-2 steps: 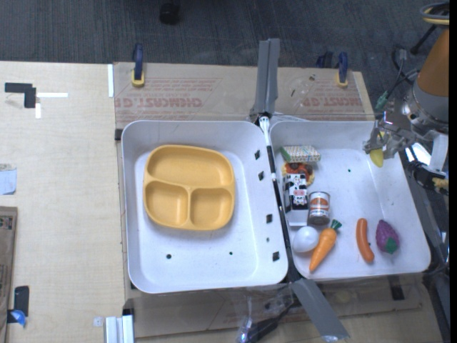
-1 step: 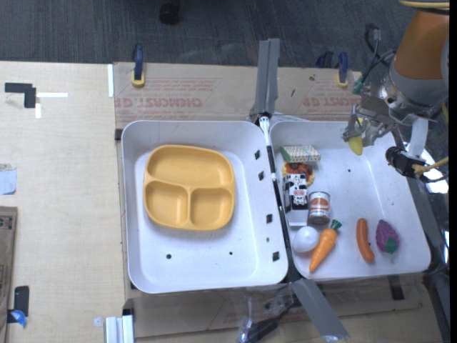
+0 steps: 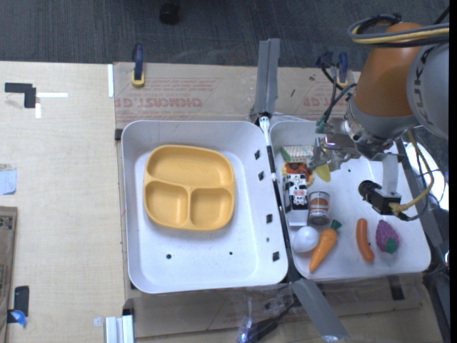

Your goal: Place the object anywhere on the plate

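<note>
A yellow plate (image 3: 189, 186) with three compartments lies in the left bin (image 3: 136, 213). My gripper (image 3: 327, 156) hangs low over the back left part of the right bin (image 3: 407, 263). A small yellow object (image 3: 321, 172) lies directly under it; contact between the two is hidden. Close by along the bin's left side are an orange and red toy (image 3: 295, 170), a small black and white pack (image 3: 298, 193) and a brown can (image 3: 318, 207). A white ball (image 3: 305, 239) and a carrot (image 3: 323, 246) lie near the front left.
A red sausage-shaped piece (image 3: 364, 239) and a purple item (image 3: 387, 236) lie at the right bin's front right. A black cable end (image 3: 378, 197) hangs over that bin. A raised divider (image 3: 275, 191) separates the two bins. Blue clamps (image 3: 138, 66) hold cardboard at the back.
</note>
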`<state>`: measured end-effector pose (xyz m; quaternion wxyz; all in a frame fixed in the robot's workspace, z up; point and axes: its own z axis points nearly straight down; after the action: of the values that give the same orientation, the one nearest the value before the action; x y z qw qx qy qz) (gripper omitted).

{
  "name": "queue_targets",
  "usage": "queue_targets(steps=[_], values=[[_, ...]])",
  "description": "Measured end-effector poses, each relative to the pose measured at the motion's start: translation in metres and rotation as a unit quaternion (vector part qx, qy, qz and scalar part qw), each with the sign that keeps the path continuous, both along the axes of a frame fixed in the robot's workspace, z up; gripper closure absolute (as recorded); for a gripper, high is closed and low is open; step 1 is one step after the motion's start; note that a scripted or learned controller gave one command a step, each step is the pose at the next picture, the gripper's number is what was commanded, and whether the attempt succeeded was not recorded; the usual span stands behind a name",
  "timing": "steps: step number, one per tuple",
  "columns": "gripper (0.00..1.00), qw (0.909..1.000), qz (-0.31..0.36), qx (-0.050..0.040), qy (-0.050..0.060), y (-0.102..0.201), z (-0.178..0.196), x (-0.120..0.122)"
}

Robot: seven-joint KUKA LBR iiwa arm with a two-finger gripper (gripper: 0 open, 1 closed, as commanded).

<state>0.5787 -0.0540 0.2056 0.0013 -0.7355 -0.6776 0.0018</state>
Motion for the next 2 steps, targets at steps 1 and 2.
queue_targets(steps=[1, 2], values=[[1.00, 0.9999, -0.017, -0.0006, -0.002, 0.024, 0.044, 0.076], [1.00, 0.9932, 0.116, -0.0001, -0.001, 0.077, 0.028, 0.080]])
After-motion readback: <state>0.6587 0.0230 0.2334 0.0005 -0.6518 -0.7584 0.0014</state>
